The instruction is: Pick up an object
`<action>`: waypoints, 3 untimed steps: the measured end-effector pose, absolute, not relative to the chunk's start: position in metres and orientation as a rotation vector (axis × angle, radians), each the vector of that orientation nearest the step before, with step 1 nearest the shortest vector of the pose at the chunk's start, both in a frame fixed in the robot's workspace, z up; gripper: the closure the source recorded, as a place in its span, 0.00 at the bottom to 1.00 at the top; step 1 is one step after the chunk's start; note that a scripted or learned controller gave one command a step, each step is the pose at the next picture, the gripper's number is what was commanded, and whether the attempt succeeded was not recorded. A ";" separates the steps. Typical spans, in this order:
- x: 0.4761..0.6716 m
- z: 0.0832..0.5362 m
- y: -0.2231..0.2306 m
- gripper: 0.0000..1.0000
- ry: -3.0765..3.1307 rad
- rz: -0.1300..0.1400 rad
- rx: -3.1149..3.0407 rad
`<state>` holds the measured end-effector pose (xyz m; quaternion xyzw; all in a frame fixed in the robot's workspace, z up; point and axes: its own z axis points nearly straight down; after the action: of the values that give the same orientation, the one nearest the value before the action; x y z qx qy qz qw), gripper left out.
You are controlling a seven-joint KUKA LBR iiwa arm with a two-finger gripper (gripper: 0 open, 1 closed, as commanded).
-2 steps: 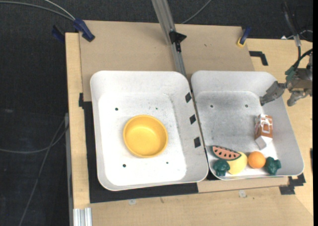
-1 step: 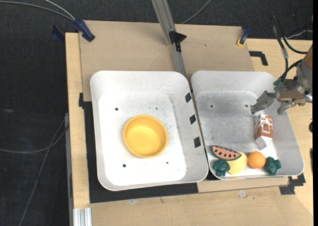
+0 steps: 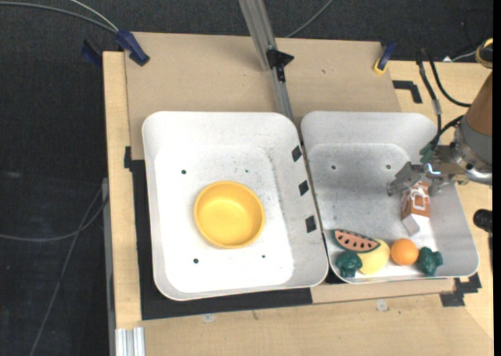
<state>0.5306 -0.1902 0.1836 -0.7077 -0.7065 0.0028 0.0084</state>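
Hanging low over the right bin [image 3: 368, 124], close to its right rim, the gripper [image 3: 415, 184] is just above a small brown and white object [image 3: 417, 203], perhaps a packet or a toy box. The top of this object meets the gripper, but the view from above does not show if it sits between the jaws or only under them. Whether the jaws are released or clenched cannot be told, so no hold can be claimed here.

The other things of this bin lie together along its near edge: a watermelon slice [image 3: 358, 240], a yellow fruit [image 3: 376, 257] just beside it, an orange [image 3: 404, 253], and two green vegetable pieces, one [image 3: 349, 263] at the near left corner and one [image 3: 429, 260] toward the near right corner. They are a little apart from the gripper. In the left bin [image 3: 156, 135] a yellow bowl [image 3: 228, 213] stands alone near the middle.

As a judgement, the step in hand is the grasp itself, with the brown and white object as the target. The next move calls for a firm closing around this object and then a straight lift. The object seems small and lies near the bin wall, so a slip is possible. A check after the lift, to see if the object really rises with the gripper, seems wise.
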 end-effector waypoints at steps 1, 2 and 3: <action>0.526 0.139 -0.190 0.00 -2.208 0.008 -2.210; 0.528 0.155 -0.190 1.00 -2.216 -0.002 -2.215; 0.533 0.203 -0.196 1.00 -2.228 -0.008 -2.226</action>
<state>0.5330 -0.1960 0.2029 -0.7067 -0.7075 -0.0024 -0.0039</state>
